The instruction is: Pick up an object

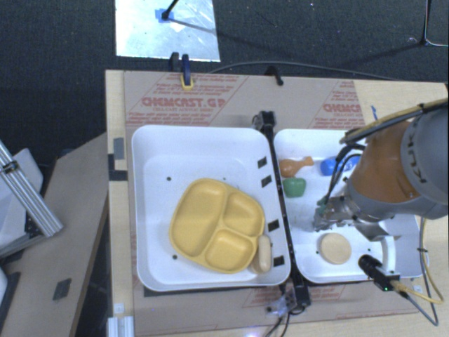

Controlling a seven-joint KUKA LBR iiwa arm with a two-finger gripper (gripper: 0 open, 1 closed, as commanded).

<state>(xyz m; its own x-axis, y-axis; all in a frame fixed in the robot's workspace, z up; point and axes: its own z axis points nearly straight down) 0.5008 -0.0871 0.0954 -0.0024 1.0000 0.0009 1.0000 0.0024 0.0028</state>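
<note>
Jaws low inside right bin (pixel 303 144), arm (pixel 393 170) bent over it.

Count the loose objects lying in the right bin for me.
4: an orange piece and a blue one near the back, a green one beside the divider, and a tan disc near the front. The arm may hide more.

The arm (pixel 414 163) is a thick, rounded body in matte grey, with a broad orange band (pixel 382 167) wrapped around it above the wrist. Dark cables (pixel 337 170) loop along its near side — one thin line runs out along the upper casing. The wrist end is metallic grey — small, blocky fittings.
</note>
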